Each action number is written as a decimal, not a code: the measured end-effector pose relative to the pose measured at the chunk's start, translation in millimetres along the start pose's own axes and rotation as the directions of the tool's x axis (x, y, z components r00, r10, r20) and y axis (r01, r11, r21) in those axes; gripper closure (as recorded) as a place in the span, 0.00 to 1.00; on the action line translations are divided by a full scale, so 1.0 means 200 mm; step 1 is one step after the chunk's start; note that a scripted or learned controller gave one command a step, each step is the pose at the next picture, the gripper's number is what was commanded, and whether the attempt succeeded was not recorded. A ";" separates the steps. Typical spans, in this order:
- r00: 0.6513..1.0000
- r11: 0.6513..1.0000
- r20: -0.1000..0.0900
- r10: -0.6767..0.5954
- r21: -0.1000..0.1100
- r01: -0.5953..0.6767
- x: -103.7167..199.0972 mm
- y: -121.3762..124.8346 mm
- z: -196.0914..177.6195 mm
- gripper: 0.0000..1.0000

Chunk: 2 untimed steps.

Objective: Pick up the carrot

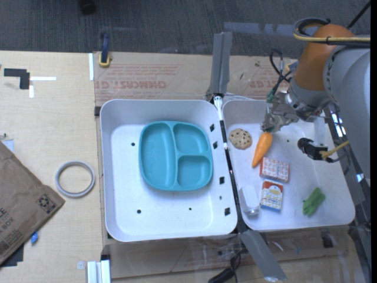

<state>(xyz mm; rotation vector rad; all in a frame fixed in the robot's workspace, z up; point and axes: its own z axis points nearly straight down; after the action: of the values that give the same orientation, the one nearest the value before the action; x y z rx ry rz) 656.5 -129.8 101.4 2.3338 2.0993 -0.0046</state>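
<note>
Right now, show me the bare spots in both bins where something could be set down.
Left bin: bare floor all around the blue plate, widest along the near edge. Right bin: a bare patch between the two small boxes and the green thing. Crowded along the side nearest the left bin: cookie, carrot, gripper, boxes, white thing.

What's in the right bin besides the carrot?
In the right bin: a cookie, a printed box, a second box, a pale container and a green piece. The gripper covers the upper end of the carrot, and the arm hides the bin's far corner.
</note>
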 end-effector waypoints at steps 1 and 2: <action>1.000 1.000 0.000 0.000 0.000 0.000 0.00 0.00 0.00 0.00; 1.000 1.000 -0.003 -0.010 -0.002 0.010 0.11 -0.22 0.04 0.00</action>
<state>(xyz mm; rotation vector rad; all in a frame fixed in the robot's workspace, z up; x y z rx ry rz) 615.0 -103.5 93.7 2.3229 2.1116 0.0013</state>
